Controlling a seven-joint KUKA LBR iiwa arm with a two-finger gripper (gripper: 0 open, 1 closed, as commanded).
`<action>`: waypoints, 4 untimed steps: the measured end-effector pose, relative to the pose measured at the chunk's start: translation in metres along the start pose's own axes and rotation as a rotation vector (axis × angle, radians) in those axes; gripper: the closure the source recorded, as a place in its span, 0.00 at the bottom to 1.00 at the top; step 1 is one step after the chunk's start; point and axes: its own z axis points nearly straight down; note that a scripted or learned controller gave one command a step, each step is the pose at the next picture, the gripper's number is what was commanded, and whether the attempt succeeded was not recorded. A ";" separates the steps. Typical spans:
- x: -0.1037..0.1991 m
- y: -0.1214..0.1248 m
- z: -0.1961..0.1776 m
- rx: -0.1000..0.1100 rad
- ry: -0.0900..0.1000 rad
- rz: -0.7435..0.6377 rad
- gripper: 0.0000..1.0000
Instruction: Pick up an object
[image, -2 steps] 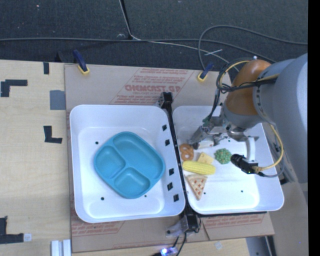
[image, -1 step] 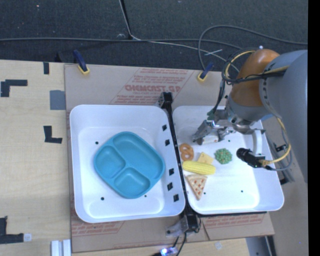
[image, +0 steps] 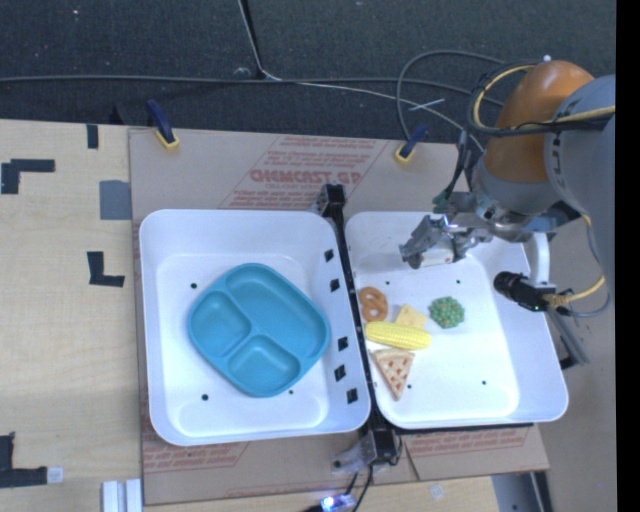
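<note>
The right bin (image: 520, 385) holds several toy foods in a cluster: a brown pretzel (image: 373, 300), a yellow corn cob (image: 398, 336), a yellow cheese wedge (image: 411, 317), a green broccoli floret (image: 447, 312) and a pizza slice (image: 393, 371). My gripper (image: 432, 243) hangs over the far part of the right bin, above and behind the foods. It points down and to the left. Nothing shows between its fingers.
The left bin (image: 165, 330) carries a blue divided plate (image: 258, 328). A black divider with clips (image: 341, 300) runs between the bins. Cables loop over the arm at the upper right. Clamps (image: 163, 127) hold the cardboard sheet at the back.
</note>
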 end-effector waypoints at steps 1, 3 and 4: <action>0.000 0.010 -0.044 0.001 0.000 -0.001 1.00; 0.107 -0.020 -0.039 0.008 0.001 -0.004 1.00; 0.162 -0.028 -0.022 0.009 0.000 -0.005 1.00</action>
